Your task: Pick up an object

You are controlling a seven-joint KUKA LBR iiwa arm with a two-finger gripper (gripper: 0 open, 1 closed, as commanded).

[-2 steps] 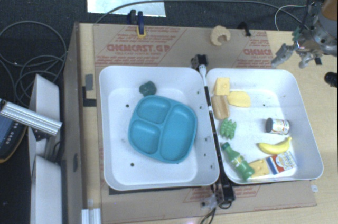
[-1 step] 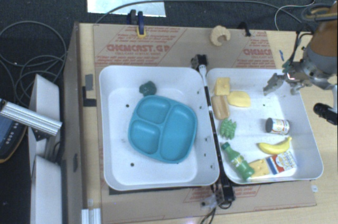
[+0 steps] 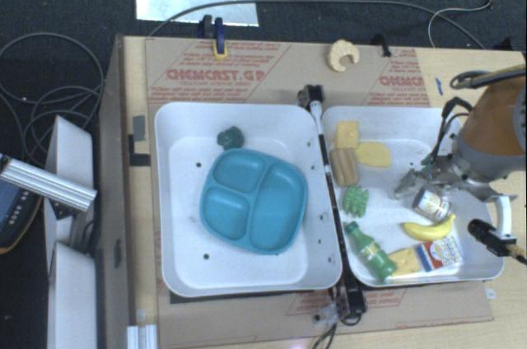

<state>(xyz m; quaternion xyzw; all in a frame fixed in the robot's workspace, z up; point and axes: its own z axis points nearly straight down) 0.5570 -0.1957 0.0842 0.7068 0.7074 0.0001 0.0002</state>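
My gripper (image 3: 417,183) hangs low over the middle of the right bin (image 3: 412,127), below the arm's orange band (image 3: 494,121). A small silver can (image 3: 431,204) lies tilted just under and to the right of it, and whether they touch I cannot tell. A banana (image 3: 429,230) lies in front of the can. Near the bin's front are a green bottle (image 3: 370,249), a cheese wedge (image 3: 403,260) and a red, white and blue box (image 3: 438,254). Along the left side lie a yellow block (image 3: 347,134), a yellow oval piece (image 3: 374,154), a tan bun (image 3: 344,167) and a green leafy toy (image 3: 355,200).
The left bin (image 3: 189,133) holds a blue divided plate (image 3: 252,202) and a small dark green object (image 3: 230,138). A tan croissant-shaped toy (image 3: 343,54) lies on the cardboard behind the bins. A black clamp (image 3: 312,97) sits at the divider between the bins.
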